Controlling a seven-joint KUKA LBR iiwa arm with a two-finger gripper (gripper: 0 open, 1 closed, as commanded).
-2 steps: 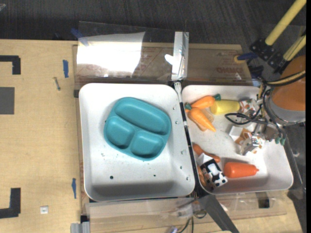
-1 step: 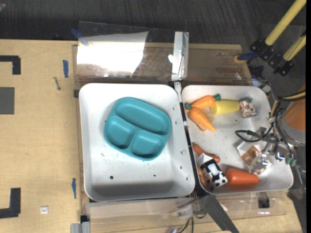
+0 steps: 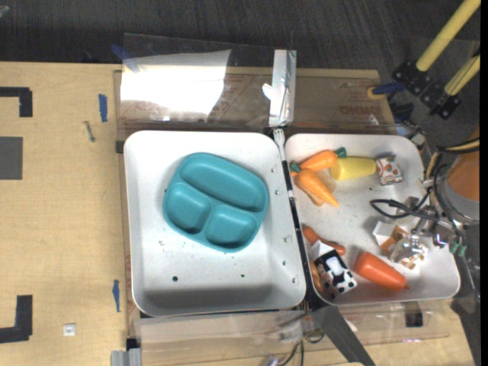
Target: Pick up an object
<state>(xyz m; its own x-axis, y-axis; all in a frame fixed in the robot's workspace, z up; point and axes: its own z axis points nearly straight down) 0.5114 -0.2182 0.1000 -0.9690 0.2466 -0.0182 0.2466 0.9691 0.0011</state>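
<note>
The right bin (image 3: 358, 212) holds several toys. Two orange carrots (image 3: 317, 175) lie at its far left, beside a yellow piece (image 3: 355, 168) and a small red-and-white box (image 3: 390, 171). Near the front lie a black-and-white cow toy (image 3: 335, 273), a big orange carrot (image 3: 379, 272) and a small orange bit (image 3: 311, 235). My gripper (image 3: 408, 246) hangs low over the bin's right side, right over a small orange-and-white item (image 3: 393, 242) and just behind the big carrot. Whether it touches that item is hidden.
A teal divided plate (image 3: 216, 200) lies in the left bin (image 3: 152, 265). The arm's orange band (image 3: 467, 180) and black cables (image 3: 393, 206) hang over the right bin's right rim. Yellow bars (image 3: 454, 25) stand at the far right. A clear divider (image 3: 281, 90) rises behind the bins.
</note>
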